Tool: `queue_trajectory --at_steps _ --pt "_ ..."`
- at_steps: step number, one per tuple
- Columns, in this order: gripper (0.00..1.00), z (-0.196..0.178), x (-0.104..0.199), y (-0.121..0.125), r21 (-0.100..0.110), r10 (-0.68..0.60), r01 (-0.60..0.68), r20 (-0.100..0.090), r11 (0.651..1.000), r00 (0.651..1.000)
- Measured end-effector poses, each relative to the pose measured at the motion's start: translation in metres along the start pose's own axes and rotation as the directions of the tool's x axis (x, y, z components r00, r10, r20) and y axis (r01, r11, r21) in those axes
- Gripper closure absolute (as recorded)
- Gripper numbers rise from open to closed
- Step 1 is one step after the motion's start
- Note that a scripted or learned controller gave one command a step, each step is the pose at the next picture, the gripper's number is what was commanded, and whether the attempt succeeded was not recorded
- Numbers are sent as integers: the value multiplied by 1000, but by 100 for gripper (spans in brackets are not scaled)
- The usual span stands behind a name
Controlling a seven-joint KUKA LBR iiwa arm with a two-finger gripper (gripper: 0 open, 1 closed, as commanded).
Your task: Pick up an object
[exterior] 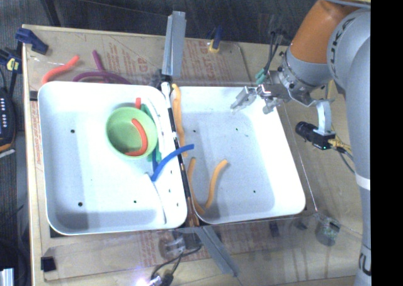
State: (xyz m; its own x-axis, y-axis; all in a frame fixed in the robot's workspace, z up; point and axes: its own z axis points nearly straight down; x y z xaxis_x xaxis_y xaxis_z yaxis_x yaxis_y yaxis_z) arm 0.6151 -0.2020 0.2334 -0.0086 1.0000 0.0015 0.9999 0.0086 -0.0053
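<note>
Gripper (255, 99), upper right of frame: fingers spread, nothing held, over right bin (286, 171). Step judged: approach. Next: descent needed toward orange tube (216, 177), frame centre.

A green bowl (130, 132) lies in the left bin (75, 203), a red strip curled inside it. Just right of the bowl, a blue strip (170, 159) crosses the bin's rim. Further right lies a curved orange strip (214, 181).
</note>
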Motion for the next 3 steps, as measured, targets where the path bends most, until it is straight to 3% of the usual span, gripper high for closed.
queue_trajectory --at_steps 1,2,3 --pt "0 143 34 -87 -1 58 -58 0 998 998" --pt "100 133 33 -87 1 54 -54 2 999 999" --pt "100 45 49 -40 -3 53 -53 0 999 999"
